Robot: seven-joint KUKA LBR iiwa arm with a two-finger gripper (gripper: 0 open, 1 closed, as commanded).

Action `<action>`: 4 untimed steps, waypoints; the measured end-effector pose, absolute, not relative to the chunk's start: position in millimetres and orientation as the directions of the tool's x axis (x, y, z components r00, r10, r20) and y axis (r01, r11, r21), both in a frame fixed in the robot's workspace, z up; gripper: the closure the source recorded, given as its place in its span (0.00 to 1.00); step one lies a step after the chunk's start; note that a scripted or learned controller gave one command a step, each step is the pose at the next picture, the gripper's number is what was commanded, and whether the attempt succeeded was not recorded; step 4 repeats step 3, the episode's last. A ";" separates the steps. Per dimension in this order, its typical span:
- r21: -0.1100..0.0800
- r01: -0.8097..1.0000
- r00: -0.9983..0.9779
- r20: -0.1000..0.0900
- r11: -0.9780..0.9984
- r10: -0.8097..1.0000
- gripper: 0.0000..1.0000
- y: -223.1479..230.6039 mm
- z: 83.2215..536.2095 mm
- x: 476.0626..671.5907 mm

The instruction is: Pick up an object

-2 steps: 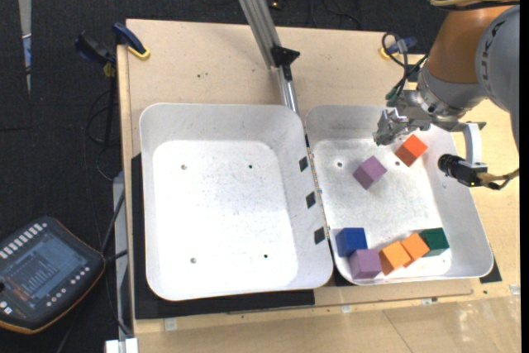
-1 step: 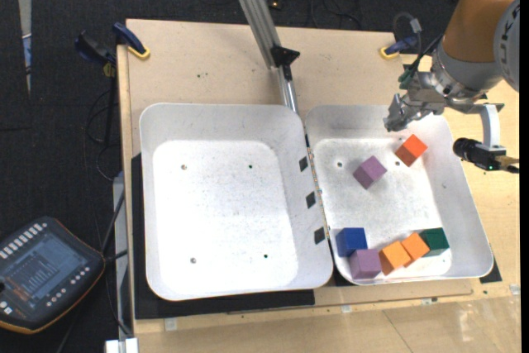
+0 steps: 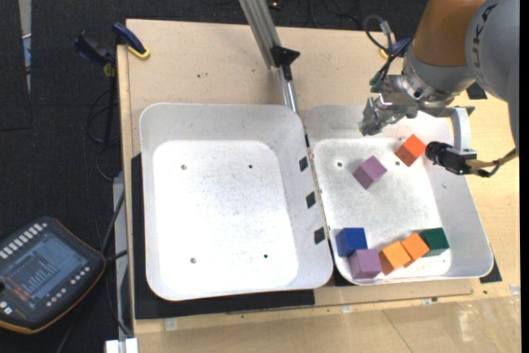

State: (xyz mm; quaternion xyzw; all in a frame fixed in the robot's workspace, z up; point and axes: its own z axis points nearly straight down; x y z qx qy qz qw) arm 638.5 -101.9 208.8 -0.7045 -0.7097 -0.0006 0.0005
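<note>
The right bin [image 3: 463,202] holds several small blocks. A purple block [image 3: 369,171] lies near its middle and an orange block [image 3: 410,150] lies at its far right. Along the near edge sit a blue block [image 3: 351,240], a second purple block [image 3: 365,263], a second orange block [image 3: 396,253] and a green block [image 3: 433,241]. My gripper [image 3: 374,118] hangs over the far part of the right bin, behind the purple block and left of the orange one. Nothing shows between its fingers.
The left bin [image 3: 165,178] lies beside the right one on the wooden bench. A slanted metal pole [image 3: 256,12] meets the bench behind the bins. A blue and yellow clamp [image 3: 124,41] grips the bench's far left corner. A teach pendant [image 3: 41,269] lies at lower left.
</note>
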 end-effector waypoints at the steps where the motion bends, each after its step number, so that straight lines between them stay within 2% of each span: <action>1: -0.002 1.000 -0.008 0.002 0.008 1.000 1.00 -49.0 202.7 630.0; 2: 0.001 1.000 -0.009 0.002 0.009 1.000 1.00 2.3 219.0 619.3; 3: -0.001 1.000 -0.008 0.002 0.008 1.000 1.00 56.1 213.5 616.9; 4: -0.001 1.000 -0.008 0.002 0.008 1.000 1.00 56.1 213.5 616.9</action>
